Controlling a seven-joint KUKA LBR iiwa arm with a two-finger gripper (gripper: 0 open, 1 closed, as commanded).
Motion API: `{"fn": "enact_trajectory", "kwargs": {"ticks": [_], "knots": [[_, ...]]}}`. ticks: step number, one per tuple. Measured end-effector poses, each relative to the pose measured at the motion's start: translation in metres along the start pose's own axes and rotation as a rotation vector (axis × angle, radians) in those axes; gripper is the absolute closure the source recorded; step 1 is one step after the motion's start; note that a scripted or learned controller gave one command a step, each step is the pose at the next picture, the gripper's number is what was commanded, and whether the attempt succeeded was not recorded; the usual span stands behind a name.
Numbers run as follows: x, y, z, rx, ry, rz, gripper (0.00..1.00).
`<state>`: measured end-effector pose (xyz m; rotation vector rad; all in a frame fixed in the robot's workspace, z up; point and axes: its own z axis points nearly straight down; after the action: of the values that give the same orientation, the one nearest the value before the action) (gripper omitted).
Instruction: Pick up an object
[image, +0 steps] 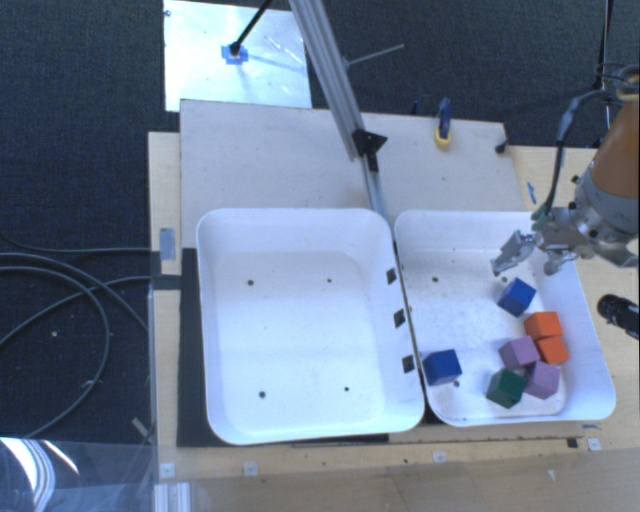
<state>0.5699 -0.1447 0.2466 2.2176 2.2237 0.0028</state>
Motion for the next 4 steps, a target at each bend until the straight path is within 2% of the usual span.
{"fn": "enact_trajectory", "kwargs": {"ticks": [1,2,3,4], "knots": [[0.000,0.001,-0.011,-0.003,0.000,-0.003,1.00],[-0.048,0.017,-0.070,-0.008,-0.006,0.003,1.00],[-0.022,-0.004,0.035,0.008,0.002,0.001,1.00],[-0.023,-0.001,0.020,-0.002,-0.002,-0.002,1.00]]}}
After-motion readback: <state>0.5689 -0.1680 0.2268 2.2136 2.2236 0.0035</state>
